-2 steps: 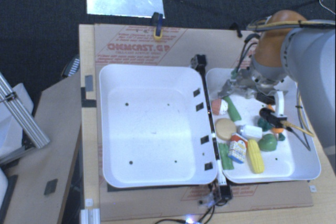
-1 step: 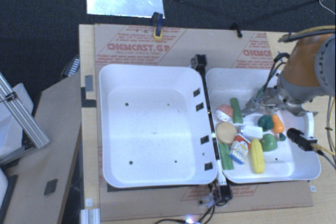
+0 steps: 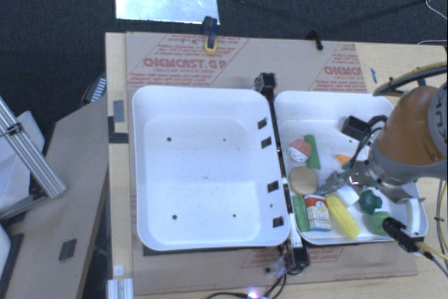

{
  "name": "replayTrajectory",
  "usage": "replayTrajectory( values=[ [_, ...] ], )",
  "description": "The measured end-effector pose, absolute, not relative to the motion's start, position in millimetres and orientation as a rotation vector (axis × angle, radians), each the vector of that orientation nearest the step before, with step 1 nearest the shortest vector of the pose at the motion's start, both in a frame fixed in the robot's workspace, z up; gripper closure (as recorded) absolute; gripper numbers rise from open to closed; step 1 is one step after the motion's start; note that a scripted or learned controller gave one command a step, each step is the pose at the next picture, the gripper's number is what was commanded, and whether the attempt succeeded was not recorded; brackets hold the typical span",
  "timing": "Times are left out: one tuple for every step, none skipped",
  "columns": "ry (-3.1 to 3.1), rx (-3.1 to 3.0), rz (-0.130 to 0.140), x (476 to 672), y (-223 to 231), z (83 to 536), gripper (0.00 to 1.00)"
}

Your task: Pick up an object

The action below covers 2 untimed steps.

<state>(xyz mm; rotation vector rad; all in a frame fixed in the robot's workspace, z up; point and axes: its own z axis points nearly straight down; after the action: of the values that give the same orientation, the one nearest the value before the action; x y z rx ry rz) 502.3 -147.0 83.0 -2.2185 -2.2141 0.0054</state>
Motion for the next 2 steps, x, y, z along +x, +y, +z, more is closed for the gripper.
replayTrajectory(
  values=[
    [-2.219,-2.226,0.001,485.7,-201,84,0.0],
    [-2.235,-2.216,-0.006,552.6,-173,85,0.0]
  ],
)
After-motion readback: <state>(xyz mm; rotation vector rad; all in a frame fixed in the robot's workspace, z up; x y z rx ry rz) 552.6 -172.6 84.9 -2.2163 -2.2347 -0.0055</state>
